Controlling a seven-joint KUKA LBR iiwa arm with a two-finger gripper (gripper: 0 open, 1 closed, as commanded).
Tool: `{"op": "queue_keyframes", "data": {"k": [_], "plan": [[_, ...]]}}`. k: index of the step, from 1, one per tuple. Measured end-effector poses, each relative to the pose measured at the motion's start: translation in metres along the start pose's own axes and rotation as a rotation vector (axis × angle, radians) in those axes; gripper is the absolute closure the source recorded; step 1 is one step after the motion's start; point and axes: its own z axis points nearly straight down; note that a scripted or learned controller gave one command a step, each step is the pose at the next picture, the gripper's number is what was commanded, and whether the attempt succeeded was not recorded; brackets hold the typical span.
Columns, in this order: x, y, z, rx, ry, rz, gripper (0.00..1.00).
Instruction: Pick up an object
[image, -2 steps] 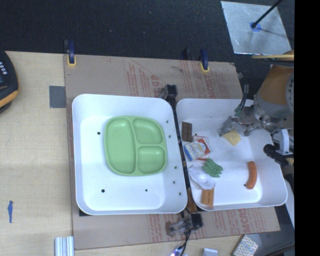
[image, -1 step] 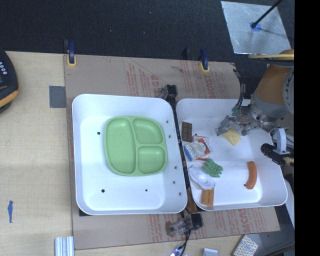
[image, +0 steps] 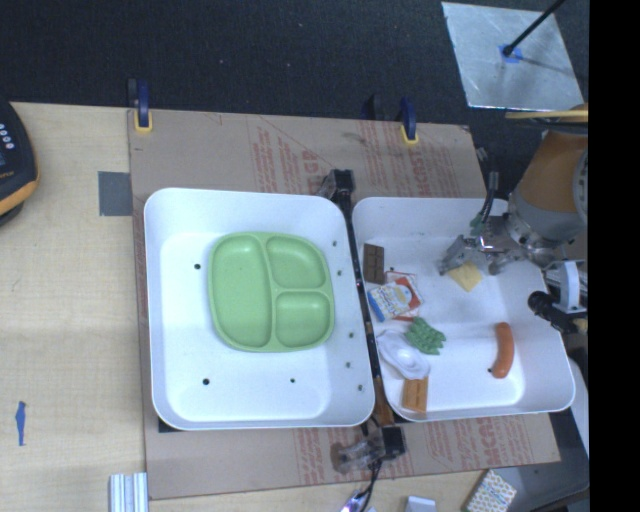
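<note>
The gripper is low inside the right bin, in its upper part, and its two fingers are spread apart. A small yellow block lies directly under the fingertips — it seems to touch them, but it is not lifted and I cannot tell if it sits truly between the fingers. The grey arm with its orange band comes in from the right side, just behind the gripper.

Below the gripper and to its right, well apart, an orange sausage lies on the bin floor. To the left of the gripper are a brown bar and, a little lower, a colourful packet. Further down on that side lie a green leafy piece, a white wrapper and a tan stick — all near the left wall of this bin.

Far to the left of the gripper, the left bin holds a green divided plate.
</note>
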Motion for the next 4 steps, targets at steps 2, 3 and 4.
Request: {"op": "queue_keyframes", "data": {"k": [2,3,4], "plan": [[-0.01,0.007,-0.001,-0.007,-0.002,-0.003,0.0],[-0.004,-0.005,0.0,-0.001,0.0,0.0,0.0],[0.02,0.036,-0.121,-0.019,-0.004,-0.005,0.0]]}}
